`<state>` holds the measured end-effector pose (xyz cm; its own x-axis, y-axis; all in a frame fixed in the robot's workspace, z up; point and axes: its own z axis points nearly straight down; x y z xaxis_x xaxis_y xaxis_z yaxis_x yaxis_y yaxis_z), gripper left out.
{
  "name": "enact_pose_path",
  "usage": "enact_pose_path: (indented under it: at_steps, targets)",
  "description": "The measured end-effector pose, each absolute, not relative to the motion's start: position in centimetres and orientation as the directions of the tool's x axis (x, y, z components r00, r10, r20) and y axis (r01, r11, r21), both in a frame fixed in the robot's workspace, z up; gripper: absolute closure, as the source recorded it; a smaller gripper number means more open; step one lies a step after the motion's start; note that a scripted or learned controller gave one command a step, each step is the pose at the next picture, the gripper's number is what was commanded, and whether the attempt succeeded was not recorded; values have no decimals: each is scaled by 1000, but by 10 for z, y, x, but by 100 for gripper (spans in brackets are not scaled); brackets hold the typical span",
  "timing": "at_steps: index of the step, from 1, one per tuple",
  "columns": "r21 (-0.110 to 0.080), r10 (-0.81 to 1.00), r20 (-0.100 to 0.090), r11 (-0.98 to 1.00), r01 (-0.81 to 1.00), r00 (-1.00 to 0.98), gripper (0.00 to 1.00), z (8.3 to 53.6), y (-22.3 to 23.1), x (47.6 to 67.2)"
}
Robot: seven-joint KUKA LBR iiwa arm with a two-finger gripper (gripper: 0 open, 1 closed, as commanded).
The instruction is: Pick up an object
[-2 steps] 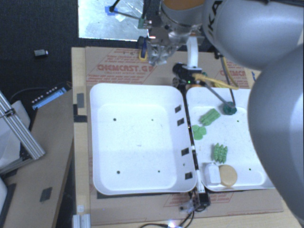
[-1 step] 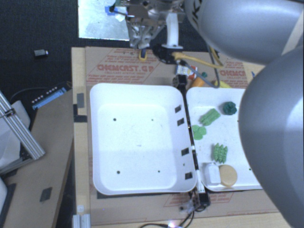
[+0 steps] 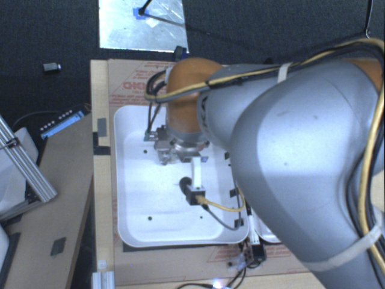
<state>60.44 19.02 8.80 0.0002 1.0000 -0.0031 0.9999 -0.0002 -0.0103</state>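
Camera view: object's place cannot be told. Gripper (image 3: 174,154) low over left bin (image 3: 141,212), near its far end; whether apart or together cannot be told. Arm (image 3: 301,143) stretches rightward from gripper, covering right bin (image 3: 269,237).

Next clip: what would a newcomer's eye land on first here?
The bulky grey arm looms across the view's right side, its orange band near top centre. Its gripper hangs over the white bin on the view's left. A shiny silver sheet lies on the dark ground at top left.
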Motion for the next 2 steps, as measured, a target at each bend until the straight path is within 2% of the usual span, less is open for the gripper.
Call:
enact_pose_path:
  at_steps: [1, 2]
  targets:
    - [12, 1000, -3, -8, 1000, 8, 100, 192, 85, 639]
    - [8, 1000, 6, 13, 1000, -13, 100, 241, 196, 644]
